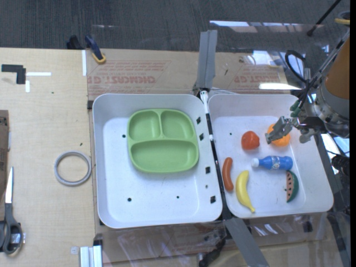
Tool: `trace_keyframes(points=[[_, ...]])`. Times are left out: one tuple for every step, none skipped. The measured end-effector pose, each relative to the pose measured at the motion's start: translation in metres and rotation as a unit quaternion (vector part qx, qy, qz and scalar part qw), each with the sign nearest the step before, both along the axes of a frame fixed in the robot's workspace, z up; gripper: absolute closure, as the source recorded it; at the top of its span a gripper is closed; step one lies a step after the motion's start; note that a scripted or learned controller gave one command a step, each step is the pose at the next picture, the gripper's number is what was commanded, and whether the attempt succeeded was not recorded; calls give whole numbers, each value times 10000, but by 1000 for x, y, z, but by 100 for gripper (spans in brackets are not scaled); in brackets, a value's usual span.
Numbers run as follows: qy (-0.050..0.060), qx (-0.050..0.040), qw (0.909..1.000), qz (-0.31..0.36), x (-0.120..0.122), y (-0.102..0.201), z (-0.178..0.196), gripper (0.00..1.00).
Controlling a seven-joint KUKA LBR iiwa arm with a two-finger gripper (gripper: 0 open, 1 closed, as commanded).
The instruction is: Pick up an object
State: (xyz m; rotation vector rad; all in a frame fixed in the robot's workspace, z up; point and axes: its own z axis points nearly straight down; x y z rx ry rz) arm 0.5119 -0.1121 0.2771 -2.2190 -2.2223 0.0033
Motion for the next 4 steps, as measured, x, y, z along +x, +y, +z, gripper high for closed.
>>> trace_keyframes(points=[[1, 2, 9974, 717, 94, -26, -119, 0], [-6, 2, 9945, 1046, 96, -13, -186, 0], [-12, -1, 9947, 1025, 96, -15, -176, 100], [-19, -3, 9741, 2260, 148, 32, -85, 100]])
